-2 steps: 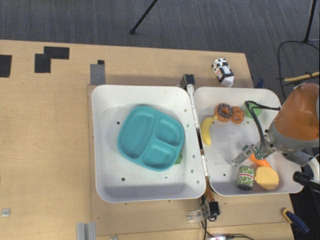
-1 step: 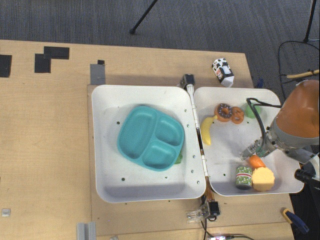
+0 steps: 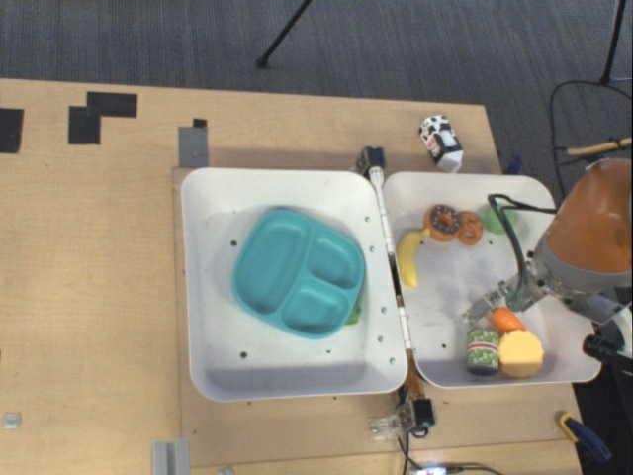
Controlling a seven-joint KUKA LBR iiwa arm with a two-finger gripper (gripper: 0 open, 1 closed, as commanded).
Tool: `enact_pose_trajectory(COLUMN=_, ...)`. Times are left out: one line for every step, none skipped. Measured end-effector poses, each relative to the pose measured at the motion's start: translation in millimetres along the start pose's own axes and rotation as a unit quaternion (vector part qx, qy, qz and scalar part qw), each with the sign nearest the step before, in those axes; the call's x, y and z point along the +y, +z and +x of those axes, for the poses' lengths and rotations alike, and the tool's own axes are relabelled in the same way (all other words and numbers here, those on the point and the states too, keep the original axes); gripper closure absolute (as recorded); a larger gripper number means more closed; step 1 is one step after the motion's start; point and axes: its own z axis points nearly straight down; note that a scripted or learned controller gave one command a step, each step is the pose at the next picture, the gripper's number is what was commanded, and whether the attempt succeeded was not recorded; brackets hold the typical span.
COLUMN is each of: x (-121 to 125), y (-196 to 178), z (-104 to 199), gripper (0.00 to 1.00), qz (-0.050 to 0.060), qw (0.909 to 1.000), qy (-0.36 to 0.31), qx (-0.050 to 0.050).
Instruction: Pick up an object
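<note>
The right bin (image 3: pixel 445 364) holds a yellow banana (image 3: pixel 406 259), a chocolate doughnut (image 3: pixel 442 221), an orange round piece (image 3: pixel 469 229), a green piece (image 3: pixel 495 216), a small orange carrot-like piece (image 3: pixel 506 320), a green patterned can (image 3: pixel 483 350) and a yellow block (image 3: pixel 522 353). My gripper (image 3: pixel 497 300) reaches in from the right and sits low in this bin, just above the orange piece and the can. The orange band of the arm (image 3: pixel 593 231) covers the bin's right side.
The left bin (image 3: pixel 208 364) holds a teal divided plate (image 3: pixel 300 271) with something green under its right edge. A black-and-white toy (image 3: pixel 440 141) lies on the bench behind the right bin. A black cable (image 3: pixel 509 228) crosses the right bin's back.
</note>
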Motion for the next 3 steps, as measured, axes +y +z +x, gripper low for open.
enact_pose_trajectory(x=6, y=11, z=52, gripper=0.0, qz=0.002, qw=0.9995, qy=-0.032, qx=0.002)
enact_pose_trajectory(x=9, y=0, z=51, gripper=1.0, qz=0.0, qw=0.9995, qy=-0.031, qx=0.0)
enact_pose_trajectory(x=51, y=-87, z=133, gripper=1.0, qz=0.005, qw=1.0, qy=0.005, qx=0.005)
